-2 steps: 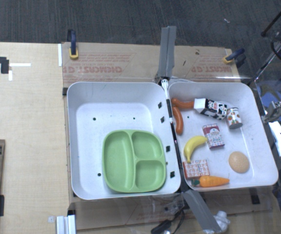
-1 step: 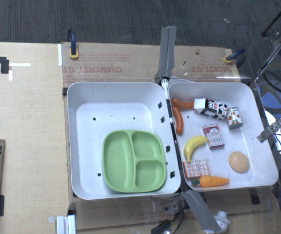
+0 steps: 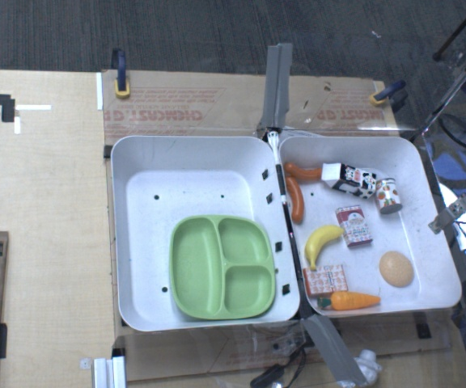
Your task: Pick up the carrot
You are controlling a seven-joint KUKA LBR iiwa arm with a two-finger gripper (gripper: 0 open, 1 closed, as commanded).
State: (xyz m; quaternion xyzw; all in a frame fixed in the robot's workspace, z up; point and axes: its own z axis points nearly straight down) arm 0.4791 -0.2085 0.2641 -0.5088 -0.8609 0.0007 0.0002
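The carrot [image 3: 353, 301] was seen in the right bin [image 3: 415, 225], touching 1 red carton [image 3: 326, 280]; the pincer's grip could not be told

Smooth, slightly glossy white plastic is seen in both bins [image 3: 128, 217]; the green divided plate [image 3: 223, 267] looks matt plastic. The carrot [image 3: 353, 301] appears smooth, the bench [image 3: 39, 168] pale wood.

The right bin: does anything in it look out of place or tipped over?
Mostly no. In the right bin, the milk carton lies on its side. The carrot rests at the near edge beside a small red box. Nothing looks spilled or damaged.
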